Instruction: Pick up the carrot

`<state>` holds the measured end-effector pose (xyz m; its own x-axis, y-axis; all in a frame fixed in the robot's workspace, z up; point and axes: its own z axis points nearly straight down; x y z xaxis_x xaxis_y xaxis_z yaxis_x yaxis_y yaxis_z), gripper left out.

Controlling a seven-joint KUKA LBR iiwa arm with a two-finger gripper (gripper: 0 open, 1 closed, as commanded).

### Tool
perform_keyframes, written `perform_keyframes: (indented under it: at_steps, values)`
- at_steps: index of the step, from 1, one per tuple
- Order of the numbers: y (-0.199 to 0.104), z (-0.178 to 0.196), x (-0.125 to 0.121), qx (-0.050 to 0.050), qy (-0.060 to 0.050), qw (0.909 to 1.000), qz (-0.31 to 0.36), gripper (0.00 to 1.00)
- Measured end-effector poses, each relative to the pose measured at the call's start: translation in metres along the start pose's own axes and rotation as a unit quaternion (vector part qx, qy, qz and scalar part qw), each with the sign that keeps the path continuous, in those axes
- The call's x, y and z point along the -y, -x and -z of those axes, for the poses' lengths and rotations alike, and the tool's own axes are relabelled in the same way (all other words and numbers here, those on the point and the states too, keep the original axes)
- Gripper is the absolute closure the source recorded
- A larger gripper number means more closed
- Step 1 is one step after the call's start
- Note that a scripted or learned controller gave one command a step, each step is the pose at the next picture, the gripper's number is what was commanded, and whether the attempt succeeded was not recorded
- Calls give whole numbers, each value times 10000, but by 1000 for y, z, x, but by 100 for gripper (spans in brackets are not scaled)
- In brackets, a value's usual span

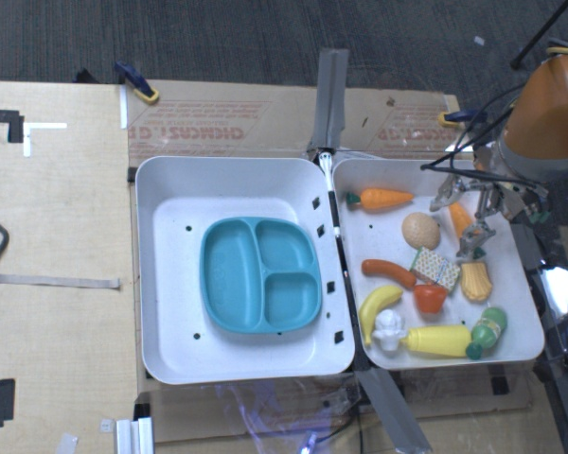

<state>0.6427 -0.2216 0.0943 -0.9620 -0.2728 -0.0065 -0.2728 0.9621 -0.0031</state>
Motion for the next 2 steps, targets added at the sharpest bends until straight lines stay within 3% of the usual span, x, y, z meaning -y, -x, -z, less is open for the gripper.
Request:
perform_keyframes:
  at_steps: [1, 2]
  values:
    - [2, 12, 0, 34, -23, 10000, 8, 100]
    - [-89, 0, -26, -3, 8, 9507, 3102, 100]
